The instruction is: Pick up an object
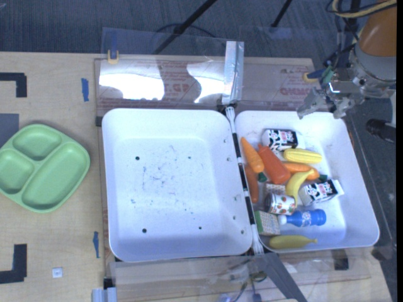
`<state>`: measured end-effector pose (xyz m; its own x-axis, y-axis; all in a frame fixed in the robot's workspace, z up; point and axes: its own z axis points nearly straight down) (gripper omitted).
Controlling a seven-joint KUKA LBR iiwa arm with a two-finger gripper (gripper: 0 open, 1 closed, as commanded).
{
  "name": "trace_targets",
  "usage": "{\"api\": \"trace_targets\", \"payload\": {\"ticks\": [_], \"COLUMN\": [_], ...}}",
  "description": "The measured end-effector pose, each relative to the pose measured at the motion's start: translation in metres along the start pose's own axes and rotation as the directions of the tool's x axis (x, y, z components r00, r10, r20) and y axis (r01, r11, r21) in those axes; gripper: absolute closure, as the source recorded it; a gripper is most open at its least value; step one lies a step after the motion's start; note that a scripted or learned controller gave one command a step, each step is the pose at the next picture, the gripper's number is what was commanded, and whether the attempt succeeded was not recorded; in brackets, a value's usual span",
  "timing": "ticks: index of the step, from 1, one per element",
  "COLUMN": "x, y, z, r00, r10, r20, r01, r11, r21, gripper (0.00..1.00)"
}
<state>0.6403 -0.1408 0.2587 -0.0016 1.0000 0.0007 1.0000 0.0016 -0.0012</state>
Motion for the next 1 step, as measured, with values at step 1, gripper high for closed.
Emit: {"api": "trace_targets", "payload": {"ticks": [1], "x": [0.0393], "y": [-0.0175], "z": [-0.0495], "r00": [1.0], "r10": [0.024], "r20": [0.001], "r01": [-0.024], "r11": [1.0], "r21": [-0.004], "gripper": [0.0]}}
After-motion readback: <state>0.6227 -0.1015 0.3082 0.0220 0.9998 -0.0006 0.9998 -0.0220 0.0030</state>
